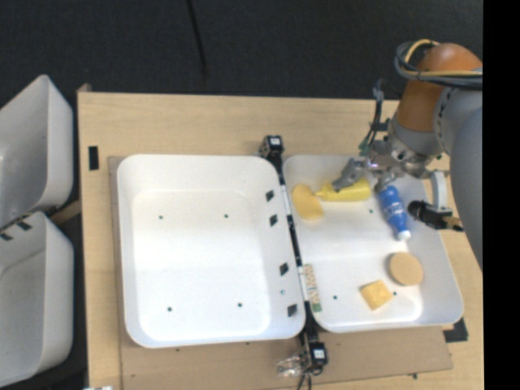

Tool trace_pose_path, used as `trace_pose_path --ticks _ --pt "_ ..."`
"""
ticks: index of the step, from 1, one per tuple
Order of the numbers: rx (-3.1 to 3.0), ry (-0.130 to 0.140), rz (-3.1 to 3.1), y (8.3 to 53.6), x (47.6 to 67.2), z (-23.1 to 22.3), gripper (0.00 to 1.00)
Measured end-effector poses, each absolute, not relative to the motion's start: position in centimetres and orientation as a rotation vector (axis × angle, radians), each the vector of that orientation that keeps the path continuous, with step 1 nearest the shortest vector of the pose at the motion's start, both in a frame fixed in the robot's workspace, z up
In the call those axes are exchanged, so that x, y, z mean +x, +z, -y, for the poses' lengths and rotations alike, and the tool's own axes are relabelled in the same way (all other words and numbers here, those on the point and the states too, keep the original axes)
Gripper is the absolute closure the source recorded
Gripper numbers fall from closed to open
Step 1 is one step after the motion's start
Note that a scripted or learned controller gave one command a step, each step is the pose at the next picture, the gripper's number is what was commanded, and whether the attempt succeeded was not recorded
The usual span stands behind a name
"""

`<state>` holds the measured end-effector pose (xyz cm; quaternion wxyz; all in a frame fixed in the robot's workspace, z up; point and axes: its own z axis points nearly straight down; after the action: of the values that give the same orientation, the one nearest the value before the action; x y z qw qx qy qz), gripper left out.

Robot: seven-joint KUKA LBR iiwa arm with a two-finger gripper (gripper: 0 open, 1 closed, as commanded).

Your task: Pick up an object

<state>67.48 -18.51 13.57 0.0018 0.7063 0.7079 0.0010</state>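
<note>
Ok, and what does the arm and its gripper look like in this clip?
The arm is grey, with a rounded orange band above the wrist and a pale cable loop at the top of that band. Below it sits a small dark metal gripper, with thin rods and wiring around its mount.

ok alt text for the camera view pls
The gripper is low in the right bin, at a yellow banana. Also there: a yellow lump, blue bottle, tan disc, yellow cube.
</note>
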Motion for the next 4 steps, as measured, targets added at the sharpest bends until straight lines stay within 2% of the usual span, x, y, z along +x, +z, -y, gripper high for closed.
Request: trace_pose_path --ticks 1,2,3,4 --pt "2.21 0.025 -2.208 12.6 67.9 14.3 0.0" --pt "2.222 -0.014 -2.232 11.5 66.8 14.4 0.0" --pt "2.237 -0.004 -2.25 10.4 67.1 21.0 0.0" --pt "2.233 -0.027 -2.257 11.4 66.9 21.1 1.0"
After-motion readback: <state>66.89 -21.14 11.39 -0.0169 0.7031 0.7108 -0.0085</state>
